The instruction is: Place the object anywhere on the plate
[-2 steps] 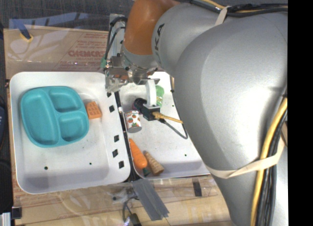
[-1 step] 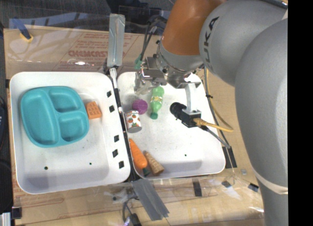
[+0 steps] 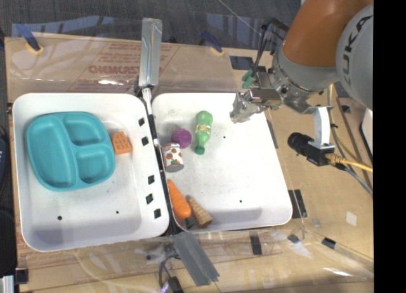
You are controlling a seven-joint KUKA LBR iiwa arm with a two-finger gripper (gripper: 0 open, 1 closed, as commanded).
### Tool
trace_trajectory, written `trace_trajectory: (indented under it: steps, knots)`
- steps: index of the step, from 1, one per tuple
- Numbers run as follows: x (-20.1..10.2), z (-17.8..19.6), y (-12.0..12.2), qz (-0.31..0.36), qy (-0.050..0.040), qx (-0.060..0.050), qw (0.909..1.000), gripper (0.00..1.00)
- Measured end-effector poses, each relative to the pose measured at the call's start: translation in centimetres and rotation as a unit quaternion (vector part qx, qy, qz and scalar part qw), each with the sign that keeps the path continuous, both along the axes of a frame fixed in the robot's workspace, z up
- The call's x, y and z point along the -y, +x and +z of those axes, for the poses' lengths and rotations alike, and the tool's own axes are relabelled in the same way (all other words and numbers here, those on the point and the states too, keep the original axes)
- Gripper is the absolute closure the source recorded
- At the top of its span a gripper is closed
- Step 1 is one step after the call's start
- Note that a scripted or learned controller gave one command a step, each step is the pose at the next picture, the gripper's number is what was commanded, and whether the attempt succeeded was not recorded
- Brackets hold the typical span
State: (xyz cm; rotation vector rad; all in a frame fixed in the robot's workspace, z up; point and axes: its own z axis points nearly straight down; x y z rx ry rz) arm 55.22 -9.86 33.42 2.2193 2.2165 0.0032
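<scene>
Green bottle (image 3: 202,131) looked light, rigid, slick; we judged grab mid-body. Gripper (image 3: 240,111) state: we couldn't tell. Plate (image 3: 68,150) sat in left bin.

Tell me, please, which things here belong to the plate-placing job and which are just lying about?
Job: teal plate in the left bin; gripper above the right bin.

Possible pick or lying about: orange block beside the plate, green bottle, purple ball, small can, carrot, cone.

One fixed overhead camera looks slantwise onto both bins (image 3: 209,219).
</scene>
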Motion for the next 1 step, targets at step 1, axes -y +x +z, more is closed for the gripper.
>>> trace_trajectory:
  steps: [1]
  knots:
    - [9.75, -0.94, -7.73, -0.001, 0.0, -0.004, 1.0, 1.0]
